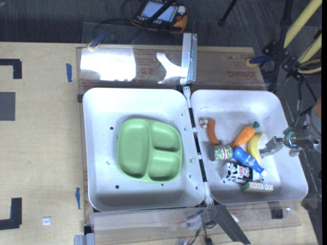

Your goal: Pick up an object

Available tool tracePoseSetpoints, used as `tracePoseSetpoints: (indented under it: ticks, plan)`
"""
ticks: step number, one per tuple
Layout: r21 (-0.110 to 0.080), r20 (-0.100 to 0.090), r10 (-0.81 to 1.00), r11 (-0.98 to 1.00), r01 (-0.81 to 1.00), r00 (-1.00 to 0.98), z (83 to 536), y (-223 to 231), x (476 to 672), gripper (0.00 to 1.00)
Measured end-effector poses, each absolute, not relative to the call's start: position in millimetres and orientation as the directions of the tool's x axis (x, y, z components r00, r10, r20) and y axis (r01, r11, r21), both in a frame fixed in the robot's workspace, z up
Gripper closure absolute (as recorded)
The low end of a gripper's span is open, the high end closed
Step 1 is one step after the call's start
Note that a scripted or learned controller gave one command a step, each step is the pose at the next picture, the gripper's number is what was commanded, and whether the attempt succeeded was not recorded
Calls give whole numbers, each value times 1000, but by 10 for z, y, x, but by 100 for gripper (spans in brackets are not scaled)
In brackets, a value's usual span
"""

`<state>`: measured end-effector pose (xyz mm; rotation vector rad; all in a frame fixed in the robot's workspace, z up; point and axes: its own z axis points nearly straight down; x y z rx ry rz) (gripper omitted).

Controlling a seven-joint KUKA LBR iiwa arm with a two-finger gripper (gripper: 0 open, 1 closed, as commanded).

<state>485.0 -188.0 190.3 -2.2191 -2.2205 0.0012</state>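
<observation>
The gripper (271, 146) sits low at the right bin's (265, 103) right side; I can't tell its state. Beside it lies a small yellow banana (254, 144), touching an orange carrot (244, 135) and a blue tube (247, 160).

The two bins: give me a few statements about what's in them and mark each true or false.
1. The green plate lies in the left bin. True.
2. The green plate has three compartments. True.
3. The toy carrot is in the same bin as the plate. False: it lies in the right bin, among other small items.
4. The banana lies right beside the carrot. True.
5. The pincer is over the left bin. False: it is at the right bin's right side, near the banana.
6. The blue bottle stands upright. False: it lies on its side.
</observation>
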Motion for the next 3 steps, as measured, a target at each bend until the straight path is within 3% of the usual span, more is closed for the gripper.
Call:
tracePoseSetpoints:
  ticks: [1,2,3]
  plan:
    - [30,-8,997,82,996,-82,1107,-1813,5100,0]
    - [6,0,906,-424,906,424,868,-1126,5096,0]
    - [-3,-1,842,-539,842,539,852,-1637,6571,0]
